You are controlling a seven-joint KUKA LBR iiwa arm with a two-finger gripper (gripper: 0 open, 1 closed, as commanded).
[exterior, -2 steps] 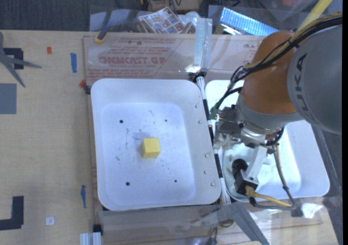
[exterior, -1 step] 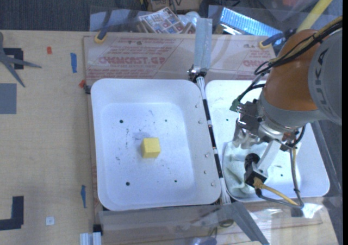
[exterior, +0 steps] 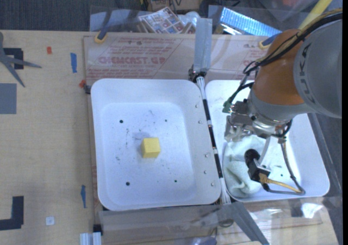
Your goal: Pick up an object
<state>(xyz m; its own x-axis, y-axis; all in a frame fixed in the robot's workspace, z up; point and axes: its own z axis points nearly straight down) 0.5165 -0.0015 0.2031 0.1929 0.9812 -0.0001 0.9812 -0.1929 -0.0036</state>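
Bright even overhead light, soft shadows, blown-out glare top right, mild blur.

Bench fittings lying around two white bins

The left bin (exterior: 98,130) and right bin (exterior: 322,180) are sitting side by side on the wooden bench (exterior: 43,146). A red-printed sheet (exterior: 136,56) is lying behind them, a grey strip (exterior: 203,43) is standing where they meet, and blue tape (exterior: 73,62) and black tape (exterior: 16,214) are marking the bench.

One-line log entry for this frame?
tool: over right bin, near white lump | yellow block: centre of left bin, apart from tool | grasp: unconfirmed
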